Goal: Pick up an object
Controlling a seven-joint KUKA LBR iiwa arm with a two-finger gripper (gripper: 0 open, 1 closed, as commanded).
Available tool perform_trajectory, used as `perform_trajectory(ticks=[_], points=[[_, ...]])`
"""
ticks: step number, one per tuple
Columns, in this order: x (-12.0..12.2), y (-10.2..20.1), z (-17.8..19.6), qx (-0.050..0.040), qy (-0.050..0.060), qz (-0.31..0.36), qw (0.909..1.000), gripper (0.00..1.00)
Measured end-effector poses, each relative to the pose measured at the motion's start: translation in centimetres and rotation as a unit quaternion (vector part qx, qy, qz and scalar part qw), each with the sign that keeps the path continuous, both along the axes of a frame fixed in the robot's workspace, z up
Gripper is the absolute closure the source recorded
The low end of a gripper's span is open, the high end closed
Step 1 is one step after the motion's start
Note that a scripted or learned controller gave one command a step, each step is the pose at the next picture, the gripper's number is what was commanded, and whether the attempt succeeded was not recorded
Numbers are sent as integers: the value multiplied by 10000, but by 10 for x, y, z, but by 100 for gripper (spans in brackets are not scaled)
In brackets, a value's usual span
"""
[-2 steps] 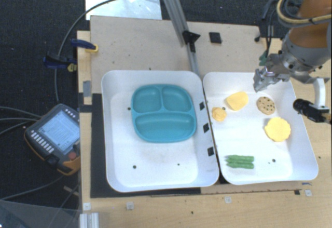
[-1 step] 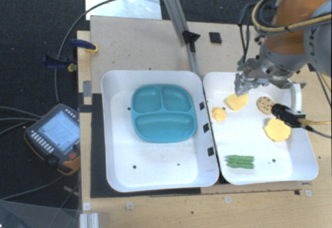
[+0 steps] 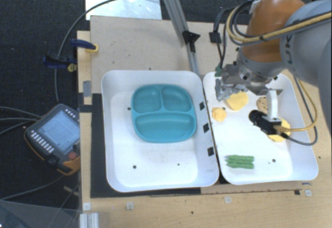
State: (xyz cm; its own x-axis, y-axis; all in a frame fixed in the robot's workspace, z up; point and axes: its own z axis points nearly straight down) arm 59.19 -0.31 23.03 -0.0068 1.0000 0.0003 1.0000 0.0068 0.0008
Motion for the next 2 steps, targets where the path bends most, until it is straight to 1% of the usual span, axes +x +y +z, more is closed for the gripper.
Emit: perform_trajectory(ticks=[1,2], points=[[-5,59,-9,5,2,12,10000,100],[-14,111,3,6,-2,7,10000,100]])
